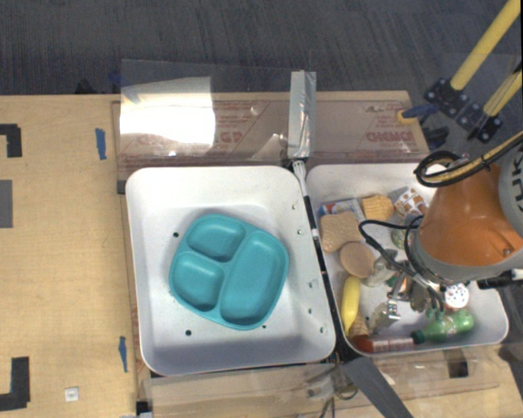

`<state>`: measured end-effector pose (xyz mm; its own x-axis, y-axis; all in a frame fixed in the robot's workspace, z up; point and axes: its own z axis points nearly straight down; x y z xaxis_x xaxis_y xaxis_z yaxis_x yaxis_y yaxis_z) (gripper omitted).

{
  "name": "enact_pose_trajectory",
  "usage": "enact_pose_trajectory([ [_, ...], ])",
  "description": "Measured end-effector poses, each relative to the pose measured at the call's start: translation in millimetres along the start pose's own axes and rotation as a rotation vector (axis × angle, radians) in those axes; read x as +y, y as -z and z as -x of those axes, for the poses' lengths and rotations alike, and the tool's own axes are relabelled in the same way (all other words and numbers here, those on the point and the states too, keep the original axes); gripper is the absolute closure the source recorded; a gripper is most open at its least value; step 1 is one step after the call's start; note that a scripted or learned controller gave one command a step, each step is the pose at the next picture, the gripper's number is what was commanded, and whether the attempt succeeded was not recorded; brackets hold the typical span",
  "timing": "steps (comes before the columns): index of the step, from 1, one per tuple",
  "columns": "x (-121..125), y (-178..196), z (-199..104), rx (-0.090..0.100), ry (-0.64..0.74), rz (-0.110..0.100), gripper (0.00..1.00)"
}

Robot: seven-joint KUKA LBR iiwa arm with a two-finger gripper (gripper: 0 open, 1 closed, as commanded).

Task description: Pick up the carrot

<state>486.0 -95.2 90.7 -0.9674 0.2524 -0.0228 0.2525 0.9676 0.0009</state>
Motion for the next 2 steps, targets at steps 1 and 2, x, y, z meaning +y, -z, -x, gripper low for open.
enact_pose_trajectory([
  [1,-38,-3,76,0.007,-0.1,0.0,0.0],
  [2,-44,-1,24,0.011,-0.066,0.0,0.0],
])
